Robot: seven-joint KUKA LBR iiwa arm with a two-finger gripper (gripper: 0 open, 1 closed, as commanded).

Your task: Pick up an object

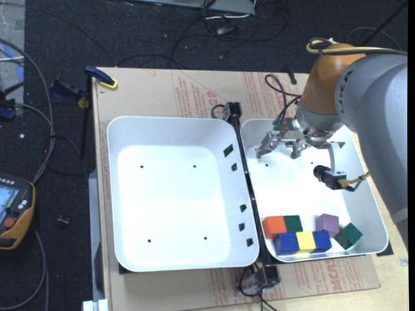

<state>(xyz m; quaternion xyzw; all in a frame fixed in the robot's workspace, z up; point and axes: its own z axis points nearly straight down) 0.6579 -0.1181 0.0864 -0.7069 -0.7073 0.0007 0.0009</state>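
Pick not started: gripper (280,145) splayed, holding nothing, hovering over the far end of the right bin (369,193), well apart from blocks (305,233) clustered at near wall.

Grey arm (382,102) — orange band, metal pincer (280,146)

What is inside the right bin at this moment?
In the right bin, seven blocks cluster at its near edge: orange, dark green, purple, green, blue, yellow, blue. The gripper hovers over the far end. The arm covers the bin's right part.
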